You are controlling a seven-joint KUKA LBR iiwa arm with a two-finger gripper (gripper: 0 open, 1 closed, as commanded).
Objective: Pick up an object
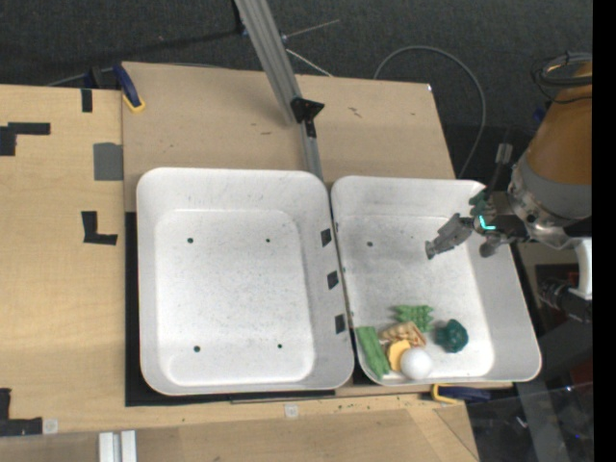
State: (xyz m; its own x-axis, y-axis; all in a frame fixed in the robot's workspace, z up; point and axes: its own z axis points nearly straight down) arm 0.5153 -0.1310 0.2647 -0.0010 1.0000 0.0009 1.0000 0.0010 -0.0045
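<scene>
While the light wooden table (58,258) is stretching across the left side, some black tape marks (91,227) and one grey square patch (108,161) are lying flat on its smooth surface. A blue and yellow clamp (129,89) is sitting at the upper corner of the raised board, partly cut by the board's edge.

Next, the left bin (154,258) is resting on the table; it is a shallow white tray with rounded corners, a speckled floor and four small dark dots. A long grey metal bar (274,56) is coming down from the top edge at a slant and is ending just above the seam between the two bins, where small black clips are joining them.

The right bin (385,210) is showing the same white speckled plastic. In its near corner a small heap of objects is crowding together: a flat green strip (372,349), a yellow-orange piece (397,354), a white ball (417,363), a tan lumpy item (404,333) which is hard to name, a green leafy shape (414,314) and a dark teal rounded piece (450,336). They are touching or overlapping, so their outlines are not clear.

Above the upper right part of this bin the hand (445,241) is hanging, well apart from the heap. Its dark fingers are pointing down-left and blurring together, so I cannot tell if they are spread or pressed together; nothing is seen between them. A small teal light is glowing on the wrist. The grey arm with its orange band (568,142) is being cut off by the right edge.
</scene>
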